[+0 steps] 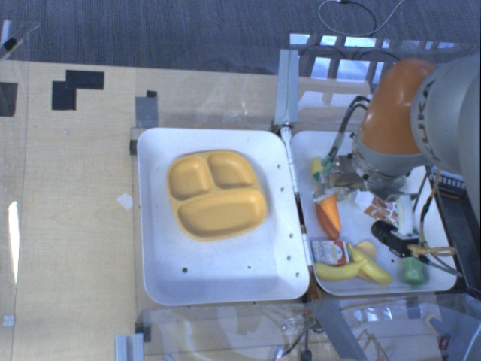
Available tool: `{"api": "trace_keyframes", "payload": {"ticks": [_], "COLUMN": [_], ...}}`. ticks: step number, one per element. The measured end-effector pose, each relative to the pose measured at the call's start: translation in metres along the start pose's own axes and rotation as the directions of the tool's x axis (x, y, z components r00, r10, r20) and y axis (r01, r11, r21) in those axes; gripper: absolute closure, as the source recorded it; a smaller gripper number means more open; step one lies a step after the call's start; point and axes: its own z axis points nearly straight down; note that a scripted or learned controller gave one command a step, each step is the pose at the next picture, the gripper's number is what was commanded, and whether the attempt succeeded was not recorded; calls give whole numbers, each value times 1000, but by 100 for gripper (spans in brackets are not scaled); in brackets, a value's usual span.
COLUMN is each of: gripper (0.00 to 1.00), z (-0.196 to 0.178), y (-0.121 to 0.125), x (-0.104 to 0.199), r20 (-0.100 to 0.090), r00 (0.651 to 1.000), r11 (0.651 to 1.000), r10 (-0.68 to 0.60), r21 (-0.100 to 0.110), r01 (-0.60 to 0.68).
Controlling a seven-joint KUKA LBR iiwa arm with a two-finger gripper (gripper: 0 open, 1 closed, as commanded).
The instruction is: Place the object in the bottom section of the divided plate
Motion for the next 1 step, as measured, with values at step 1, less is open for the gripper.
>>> {"api": "trace_keyframes", "payload": {"ticks": [1], "gripper": [100], "z": [-1], "y": [40], "x": [67], "r20": [-1], "r00": [994], "r11": [994], "r10": [111], "r21": [-1], "r01": [-111]}}
